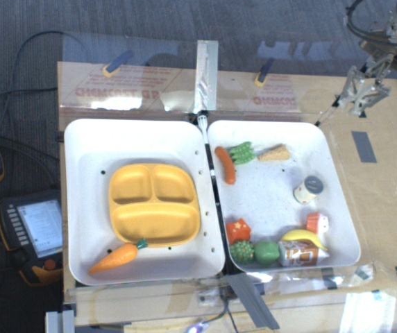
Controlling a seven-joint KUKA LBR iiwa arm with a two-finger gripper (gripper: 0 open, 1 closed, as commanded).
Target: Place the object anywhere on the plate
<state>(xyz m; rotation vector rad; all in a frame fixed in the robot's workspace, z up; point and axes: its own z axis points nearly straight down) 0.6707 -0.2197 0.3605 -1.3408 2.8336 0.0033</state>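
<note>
Camera view from above the bench: a toy carrot [114, 257] lies in the left bin [87, 144], its long axis running at a slant, the green top toward the upper right and the orange tip toward the lower left. The green top touches the lower edge of the yellow plate [155, 203], while the body rests on the bin floor just beside it. The plate has three compartments, two small ones at the back and one wide one in front, and sits near the middle of the left bin.

The right bin [337, 186] holds a sausage [225, 165] next to the shared wall, a green leafy vegetable [241, 152], a wedge of bread [275, 154], a small jar with a grey lid [309, 189], a red pepper [238, 230], a broccoli [241, 251], a green fruit [267, 252], a banana [303, 238] and a can [300, 255]; the can's label cannot be read.

The bins sit on a cardboard sheet [143, 89] bearing red print too blurred to read, held by clamps with yellow handles. Grey carpet surrounds the bench, and a handheld controller [33, 229] with a screen lies at left.

The gripper [366, 87] hangs at the upper right, well apart from both bins; whether it is released or clenched cannot be told.
</note>
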